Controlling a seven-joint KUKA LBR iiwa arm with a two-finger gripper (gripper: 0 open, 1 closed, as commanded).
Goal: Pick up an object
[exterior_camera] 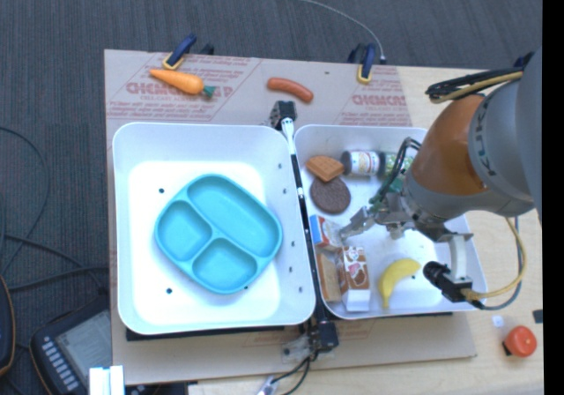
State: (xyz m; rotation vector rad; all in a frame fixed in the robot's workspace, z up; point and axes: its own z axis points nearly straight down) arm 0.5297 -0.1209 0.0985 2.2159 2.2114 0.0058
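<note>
Arm bent over the right bin, claw low among the food items.

The claw (368,219) hangs over the middle of the right bin (458,148), its metal tips spread apart with nothing seen between them. The grey arm (493,146) with its orange band comes in from the right and curls down over the bin. A yellow banana (396,278) lies curved on the bin floor just below and right of the claw, apart from it. A brown round cookie (331,197) lies just left of the claw, with a tan wedge (324,167) above it and a small bottle (363,161) lying on its side near the far wall. A blue divided plate (218,233) sits in the left bin (132,146).
</note>
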